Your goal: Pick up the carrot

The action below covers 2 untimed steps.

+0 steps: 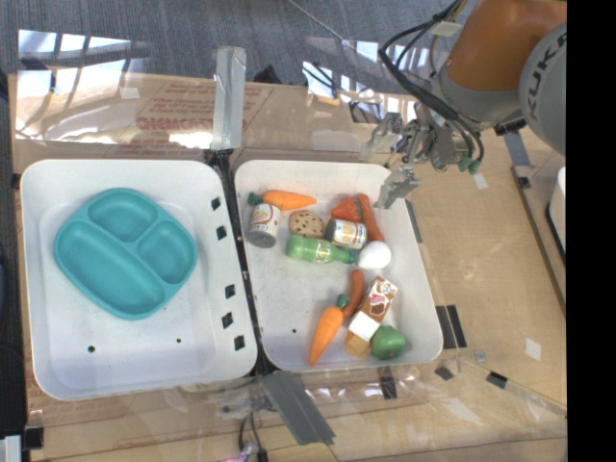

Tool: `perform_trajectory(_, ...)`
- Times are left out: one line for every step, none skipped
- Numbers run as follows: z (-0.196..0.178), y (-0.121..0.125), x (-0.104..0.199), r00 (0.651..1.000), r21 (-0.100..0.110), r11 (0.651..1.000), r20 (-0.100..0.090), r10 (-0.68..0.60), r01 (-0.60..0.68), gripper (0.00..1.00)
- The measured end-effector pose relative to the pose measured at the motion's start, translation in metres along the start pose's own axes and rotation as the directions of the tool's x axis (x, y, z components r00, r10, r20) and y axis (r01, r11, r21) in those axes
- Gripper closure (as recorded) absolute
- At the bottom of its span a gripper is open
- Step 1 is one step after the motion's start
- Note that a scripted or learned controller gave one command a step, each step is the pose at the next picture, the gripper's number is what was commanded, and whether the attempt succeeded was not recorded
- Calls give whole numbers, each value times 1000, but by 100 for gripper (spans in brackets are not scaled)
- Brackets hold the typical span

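Note:
The right bin [289, 301] holds several toy foods. One orange carrot [289, 199] with a green top lies near the bin's back wall. A second carrot [325, 331] lies slanted near the front wall. Smaller orange pieces [350, 207] sit close to the back right corner, and one more [356, 291] is at mid right. My gripper [390, 164] hangs over the bin's back right corner, open, with nothing between its fingers. It is right of the back carrot and well apart from it.
Around the carrots lie a small can [262, 224], a cookie [306, 223], a green bottle [320, 250], a second can [346, 233], a white egg [374, 256], a carton [381, 298] and a green pepper [389, 342]. A teal divided plate [125, 251] rests in the left bin [58, 354].

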State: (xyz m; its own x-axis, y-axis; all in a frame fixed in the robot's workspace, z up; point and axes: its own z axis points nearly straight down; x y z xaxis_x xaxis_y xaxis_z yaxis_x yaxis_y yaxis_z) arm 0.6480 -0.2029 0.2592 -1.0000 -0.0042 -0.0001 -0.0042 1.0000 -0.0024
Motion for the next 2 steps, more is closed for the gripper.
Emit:
perform_trajectory(89,9,70,916,-1,916,-7,402,-402,0)
perform_trajectory(160,89,120,953,-4,953,-9,304,-304,0)
